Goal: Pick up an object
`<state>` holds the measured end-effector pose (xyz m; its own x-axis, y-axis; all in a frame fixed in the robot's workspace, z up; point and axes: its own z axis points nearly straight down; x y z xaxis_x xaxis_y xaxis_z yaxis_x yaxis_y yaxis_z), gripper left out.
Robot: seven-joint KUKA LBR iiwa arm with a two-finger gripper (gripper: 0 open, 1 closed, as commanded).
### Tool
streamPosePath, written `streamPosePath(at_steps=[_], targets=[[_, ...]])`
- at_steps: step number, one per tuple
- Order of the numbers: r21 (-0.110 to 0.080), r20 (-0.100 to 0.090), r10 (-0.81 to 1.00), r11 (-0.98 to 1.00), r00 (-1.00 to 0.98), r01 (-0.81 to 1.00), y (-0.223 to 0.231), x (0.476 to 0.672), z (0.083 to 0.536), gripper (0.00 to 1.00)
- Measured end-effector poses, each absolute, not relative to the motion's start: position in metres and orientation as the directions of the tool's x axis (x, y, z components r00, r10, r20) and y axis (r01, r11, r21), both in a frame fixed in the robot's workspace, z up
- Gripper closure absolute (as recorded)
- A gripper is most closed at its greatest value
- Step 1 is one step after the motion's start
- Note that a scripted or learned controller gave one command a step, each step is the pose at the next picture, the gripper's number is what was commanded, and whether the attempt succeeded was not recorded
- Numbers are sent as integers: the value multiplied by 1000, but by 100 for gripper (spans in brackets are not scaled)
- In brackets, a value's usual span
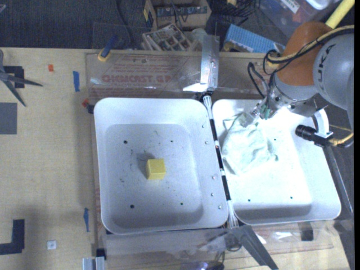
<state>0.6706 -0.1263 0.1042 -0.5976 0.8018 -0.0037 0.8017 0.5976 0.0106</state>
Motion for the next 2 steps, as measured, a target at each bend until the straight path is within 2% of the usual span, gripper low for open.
streamPosePath(at_steps=[1,2], targets=[[5,-3,975,220,-220,975,-129,668,129,100],[5,-3,975,221,-221,975,-129,668,129,0]])
